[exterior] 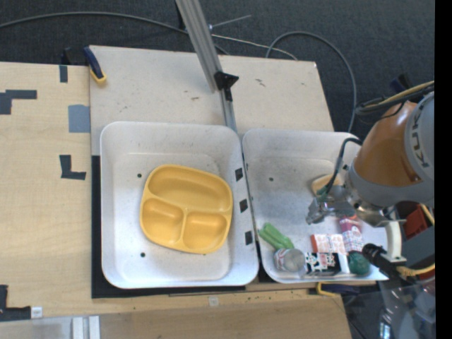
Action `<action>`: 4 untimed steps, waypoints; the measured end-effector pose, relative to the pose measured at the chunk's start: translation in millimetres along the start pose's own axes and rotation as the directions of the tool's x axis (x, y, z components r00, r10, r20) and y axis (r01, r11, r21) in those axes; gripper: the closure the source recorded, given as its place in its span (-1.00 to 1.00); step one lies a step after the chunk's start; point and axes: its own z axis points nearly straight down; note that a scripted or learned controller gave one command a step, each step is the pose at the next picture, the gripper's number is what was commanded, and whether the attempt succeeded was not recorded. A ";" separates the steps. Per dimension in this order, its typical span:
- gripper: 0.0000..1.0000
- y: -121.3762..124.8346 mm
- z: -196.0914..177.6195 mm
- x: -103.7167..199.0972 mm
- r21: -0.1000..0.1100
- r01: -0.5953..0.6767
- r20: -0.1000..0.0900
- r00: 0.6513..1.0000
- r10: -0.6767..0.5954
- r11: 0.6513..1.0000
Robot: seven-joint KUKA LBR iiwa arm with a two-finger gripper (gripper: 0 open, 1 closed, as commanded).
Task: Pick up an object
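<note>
Fingers of the gripper (319,210) hang low over the right bin (289,154), near its right side, but they are too small and dark to tell whether they are spread or pressed together, and nothing can be seen between them. Just above them a yellowish object (323,184) lies partly hidden by the arm (388,157), whose orange band sits over the bin's right rim. Below the gripper, along the near wall, lie a green piece (271,235), a clear cup (289,260), a red and white packet (328,244), a dark packet (329,263) and a green lump (358,263), close together. The left bin (120,189) holds a yellow divided plate (186,207), lying flat near its middle. A metal pole (201,34) slants across the bench (282,97) behind the bins.
</note>
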 end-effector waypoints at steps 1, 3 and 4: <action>1.00 -6.2 -46.7 -5.2 -0.001 -0.001 0.001 1.000 0.001 1.000; 1.00 7.1 -76.4 50.0 0.001 0.006 -0.002 1.000 -0.006 1.000; 1.00 20.9 -86.0 100.4 0.002 0.006 -0.002 1.000 -0.006 1.000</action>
